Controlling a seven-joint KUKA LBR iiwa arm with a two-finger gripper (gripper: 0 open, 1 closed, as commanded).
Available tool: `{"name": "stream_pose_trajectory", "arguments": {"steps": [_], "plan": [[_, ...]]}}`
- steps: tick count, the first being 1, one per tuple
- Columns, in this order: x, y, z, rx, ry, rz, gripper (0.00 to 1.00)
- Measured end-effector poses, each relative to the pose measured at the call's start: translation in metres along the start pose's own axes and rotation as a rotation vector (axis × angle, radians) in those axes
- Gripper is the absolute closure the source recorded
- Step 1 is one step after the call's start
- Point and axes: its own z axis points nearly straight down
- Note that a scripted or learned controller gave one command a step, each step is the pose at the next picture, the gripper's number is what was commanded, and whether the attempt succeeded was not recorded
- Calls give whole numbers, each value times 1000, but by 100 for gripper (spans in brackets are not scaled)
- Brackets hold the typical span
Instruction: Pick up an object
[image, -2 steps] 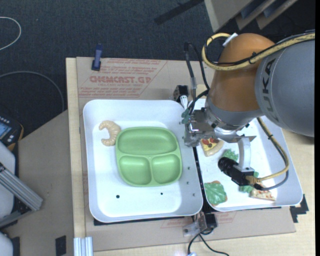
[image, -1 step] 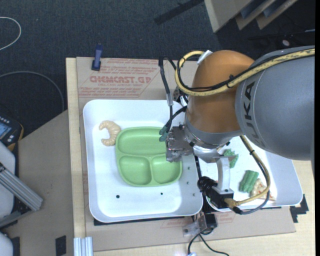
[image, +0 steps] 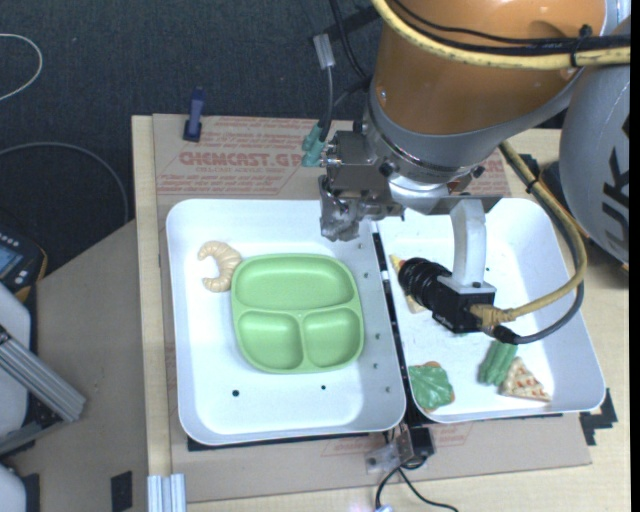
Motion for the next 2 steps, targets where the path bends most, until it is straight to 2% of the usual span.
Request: {"name": "stream_pose_trajectory", "arguments": {"steps": [1, 2], "plan": [[-2, -1, -2, 16, -9, 4, 100], [-2, 0, -12, 14, -9, 3, 100]]}}
